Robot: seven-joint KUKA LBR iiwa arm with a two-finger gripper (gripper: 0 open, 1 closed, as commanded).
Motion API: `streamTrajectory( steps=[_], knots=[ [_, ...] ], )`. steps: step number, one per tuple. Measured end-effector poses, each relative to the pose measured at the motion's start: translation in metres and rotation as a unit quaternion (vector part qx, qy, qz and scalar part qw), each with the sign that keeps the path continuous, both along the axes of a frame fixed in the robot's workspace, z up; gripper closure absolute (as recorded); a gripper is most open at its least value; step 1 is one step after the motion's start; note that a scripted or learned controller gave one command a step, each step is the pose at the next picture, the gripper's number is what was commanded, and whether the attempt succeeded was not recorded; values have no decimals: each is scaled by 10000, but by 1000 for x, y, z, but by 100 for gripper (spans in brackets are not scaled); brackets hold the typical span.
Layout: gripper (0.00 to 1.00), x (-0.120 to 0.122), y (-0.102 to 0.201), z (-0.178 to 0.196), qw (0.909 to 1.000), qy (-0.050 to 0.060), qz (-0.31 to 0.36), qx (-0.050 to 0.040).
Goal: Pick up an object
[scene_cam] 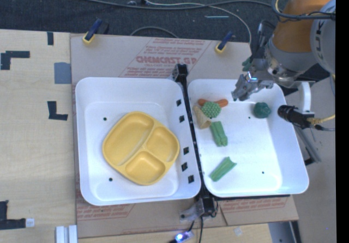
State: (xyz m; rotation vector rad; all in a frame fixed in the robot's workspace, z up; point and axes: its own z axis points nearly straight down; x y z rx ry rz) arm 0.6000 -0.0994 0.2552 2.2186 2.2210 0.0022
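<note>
The gripper (241, 92) hovers over the right bin's (283, 182) far edge; whether it is open or closed cannot be told, and nothing shows in its grasp. Near the bin's left wall a ridged green stick (219, 133) lies lengthwise, far end toward the far edge. The cardboard (158, 56) bears red lettering, unreadable.

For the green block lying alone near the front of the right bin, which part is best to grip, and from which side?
Probably the middle of the green block, from above. It lies flat and slanted, apart from other items, so the pincer should close across its narrow width.
</note>
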Motion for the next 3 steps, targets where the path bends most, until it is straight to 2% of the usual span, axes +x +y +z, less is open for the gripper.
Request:
streamTrajectory(
  steps=[2, 3],
  knots=[
    [100, 9, 118, -18, 10000, 24, 16, 0],
    [100, 15, 163, -29, 10000, 22, 21, 2]
  ],
)
